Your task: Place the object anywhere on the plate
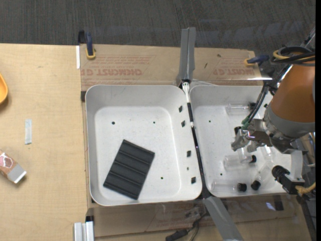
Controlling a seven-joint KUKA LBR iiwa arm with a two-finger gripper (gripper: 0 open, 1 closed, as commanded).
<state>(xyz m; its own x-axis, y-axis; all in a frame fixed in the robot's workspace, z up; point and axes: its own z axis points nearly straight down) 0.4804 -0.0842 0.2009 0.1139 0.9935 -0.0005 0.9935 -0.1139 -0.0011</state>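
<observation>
A black ridged rectangular plate (pixel 129 169) lies flat and tilted in the lower middle of the left bin (pixel 100 134). My gripper (pixel 244 142) hangs low over the middle of the right bin (pixel 210 134), far to the right of the plate. Just below it a clear, glassy object (pixel 232 162) rests on the bin floor. Another clear piece (pixel 235 107) lies near the back of the same bin. Two small black pieces (pixel 248 186) sit by that bin's front wall. The grey wrist and cables hide what is directly under the gripper.
The arm's orange band (pixel 300 92) and cables hang over the right bin's right side. A grey divider bar (pixel 187 54) runs between the bins. On the bench at far left lie a small metal strip (pixel 28 131) and a wrapped item (pixel 11 167).
</observation>
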